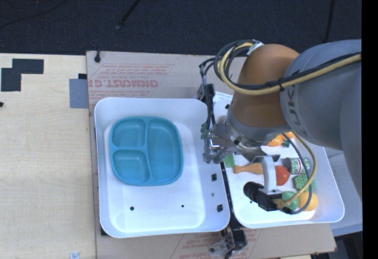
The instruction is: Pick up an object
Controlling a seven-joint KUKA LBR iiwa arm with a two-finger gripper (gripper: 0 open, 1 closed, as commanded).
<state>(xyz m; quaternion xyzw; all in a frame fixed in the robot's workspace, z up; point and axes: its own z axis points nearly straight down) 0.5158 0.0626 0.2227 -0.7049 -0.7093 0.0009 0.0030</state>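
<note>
My gripper (pixel 210 150) hangs low over the rim between the two bins, at the left edge of the right bin (pixel 331 212). Just to its right lie a small green piece (pixel 229 159) and an orange carrot-shaped toy (pixel 250 167). Farther right are a red toy (pixel 282 175), a green toy (pixel 302 182), a yellow toy (pixel 312 200) and an orange piece (pixel 276 142), all partly hidden by the arm. Nothing is visibly held by the gripper.
The left bin (pixel 153 210) holds a blue divided plate (pixel 146 150) in its upper half. The big grey and orange arm covers much of the right bin. Cardboard lies under both bins, and a wooden benchtop (pixel 41 163) extends to the left.
</note>
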